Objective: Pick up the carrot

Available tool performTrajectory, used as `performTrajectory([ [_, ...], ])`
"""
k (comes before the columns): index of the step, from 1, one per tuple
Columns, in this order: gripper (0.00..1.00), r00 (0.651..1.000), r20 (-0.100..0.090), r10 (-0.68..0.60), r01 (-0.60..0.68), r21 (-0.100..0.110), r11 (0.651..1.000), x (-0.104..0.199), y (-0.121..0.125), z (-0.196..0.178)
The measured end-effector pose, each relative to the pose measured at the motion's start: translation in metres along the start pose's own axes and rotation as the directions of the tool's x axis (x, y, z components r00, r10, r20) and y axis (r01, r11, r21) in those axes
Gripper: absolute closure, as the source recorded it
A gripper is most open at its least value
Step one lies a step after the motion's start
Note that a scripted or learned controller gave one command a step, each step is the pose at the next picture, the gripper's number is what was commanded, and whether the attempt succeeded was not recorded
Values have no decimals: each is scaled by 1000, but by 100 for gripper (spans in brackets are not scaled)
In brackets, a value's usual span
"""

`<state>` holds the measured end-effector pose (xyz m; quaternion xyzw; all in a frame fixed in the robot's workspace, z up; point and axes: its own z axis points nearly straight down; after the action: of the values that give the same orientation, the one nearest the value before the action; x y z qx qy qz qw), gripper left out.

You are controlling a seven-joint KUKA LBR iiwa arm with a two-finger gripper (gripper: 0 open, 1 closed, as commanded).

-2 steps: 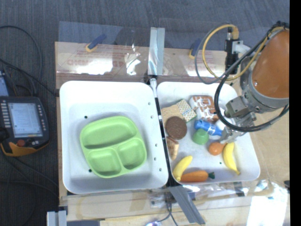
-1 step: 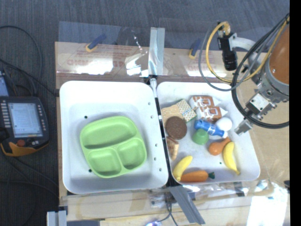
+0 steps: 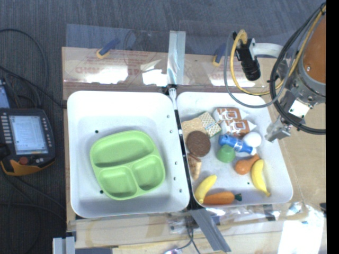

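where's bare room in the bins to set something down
Left bin: a bare floor band surrounds the green tray, widest at the back. Right bin: only the back strip behind the cracker; the carrot lies in the crowded front.

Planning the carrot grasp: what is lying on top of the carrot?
Nothing lies on the carrot; its whole length shows, along the right bin's near wall. A banana lies at its left end; whether they touch is unclear. What is under it is hidden.
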<state>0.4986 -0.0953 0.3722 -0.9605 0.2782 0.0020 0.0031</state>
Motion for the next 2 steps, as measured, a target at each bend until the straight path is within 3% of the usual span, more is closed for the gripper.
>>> performTrajectory([
  [1,100,935,0,-356,356,0,935,10,1,10],
  [2,100,949,-6,-315,315,0,949,52,61,-40],
])
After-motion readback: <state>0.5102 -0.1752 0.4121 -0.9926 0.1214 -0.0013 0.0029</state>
